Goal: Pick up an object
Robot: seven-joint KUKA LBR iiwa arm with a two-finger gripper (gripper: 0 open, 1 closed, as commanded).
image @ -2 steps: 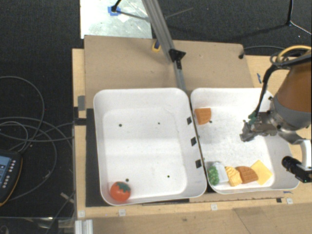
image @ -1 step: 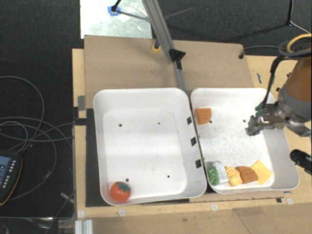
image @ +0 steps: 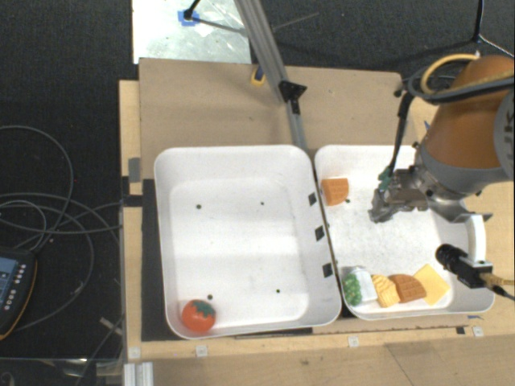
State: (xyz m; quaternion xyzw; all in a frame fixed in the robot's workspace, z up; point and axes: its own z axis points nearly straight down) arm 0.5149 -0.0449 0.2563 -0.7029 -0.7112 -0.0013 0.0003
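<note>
Jaws [image: 383,212] over right bin [image: 402,232]: state cannot tell | orange block [image: 335,190] near | no legible writing

Two shallow white bins sit side by side on the tabletop [image: 241,103]. The left bin [image: 241,215] has an open floor across its far edge, middle and right side; a red tomato-like object [image: 198,315] sits in its near-left corner. In the right bin [image: 402,240], an orange block [image: 335,190] lies near the far-left corner, just beside the shared rims. A row of food pieces [image: 394,288] lines the near edge. The tool [image: 386,207] and the arm's wrist hang over the bin's far-right part. Bare floor lies in the middle, between block, tool and row. A slanted grey pole [image: 269,55] crosses above the tabletop's far edge, ending near the bins' far rims.
</note>
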